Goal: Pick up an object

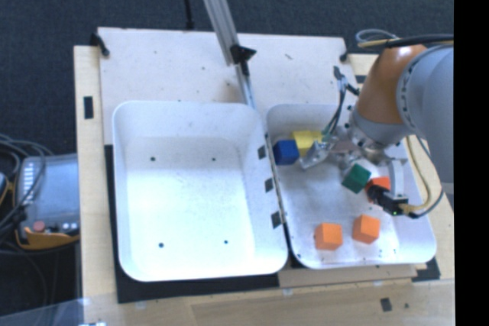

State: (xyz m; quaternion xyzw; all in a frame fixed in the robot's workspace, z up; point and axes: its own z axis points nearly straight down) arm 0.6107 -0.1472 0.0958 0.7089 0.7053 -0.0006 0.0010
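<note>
The bench (176, 65) is seen from above, with two shallow white bins set side by side on it. The left bin (130, 187) lies at the middle of the view, and the right bin (416, 244) is set just beside it. The grey arm (428, 99), with its orange band, is reached in from the right over the right bin's far end. The hand (315, 156) is lowered to the bin floor, just beside a yellow block (308, 139) and a blue block (286, 153), which are touching each other near the bin's left wall. Whether the hand is open or closed cannot be told. A green block (356, 179) is seen near the arm's wrist. Two orange blocks (328, 236) (366, 228) are placed close together near the front edge of the bin, well apart from the hand.
</note>
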